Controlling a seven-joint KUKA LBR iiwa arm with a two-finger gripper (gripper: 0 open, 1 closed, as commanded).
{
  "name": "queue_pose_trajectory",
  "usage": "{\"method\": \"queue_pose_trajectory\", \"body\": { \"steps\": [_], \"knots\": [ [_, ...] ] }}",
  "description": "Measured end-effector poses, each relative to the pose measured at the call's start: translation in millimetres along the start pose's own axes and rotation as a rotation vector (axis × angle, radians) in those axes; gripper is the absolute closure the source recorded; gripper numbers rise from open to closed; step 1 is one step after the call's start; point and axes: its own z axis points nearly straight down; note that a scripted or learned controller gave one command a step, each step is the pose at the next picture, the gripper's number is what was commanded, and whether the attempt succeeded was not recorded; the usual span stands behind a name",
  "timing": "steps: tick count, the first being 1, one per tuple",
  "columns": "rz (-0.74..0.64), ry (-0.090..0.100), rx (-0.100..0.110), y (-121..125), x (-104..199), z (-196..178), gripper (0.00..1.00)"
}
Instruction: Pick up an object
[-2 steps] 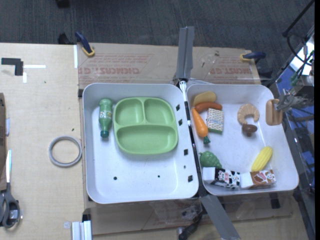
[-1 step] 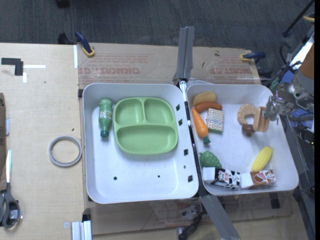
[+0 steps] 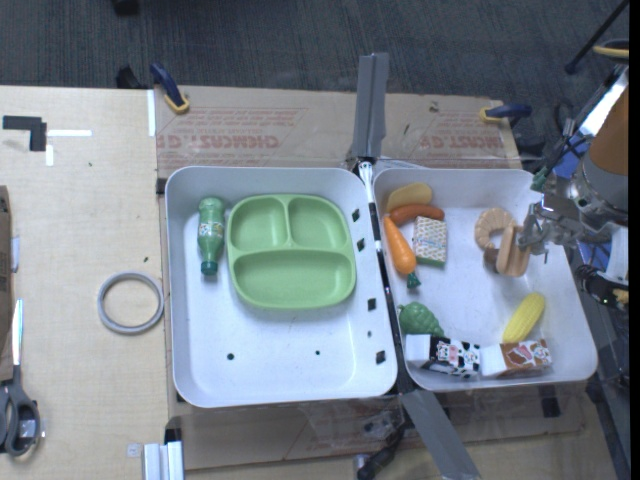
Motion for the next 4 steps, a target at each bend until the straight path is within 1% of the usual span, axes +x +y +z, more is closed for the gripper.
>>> {"method": "queue_pose_trajectory", "body": {
  "steps": [1, 2, 3, 4],
  "knots": [
    [-0.227, -0.002, -0.003, 12, 71, -45, 0.0],
    [-0.142, -0.002, 0.0, 6, 9, 40, 0.0],
    [-0.012, 0.0, -0.014, -15, 34, 82, 0.0],
    [-0.02, -0.002, -0.002, -24, 66, -12, 0.0]
  ]
}}
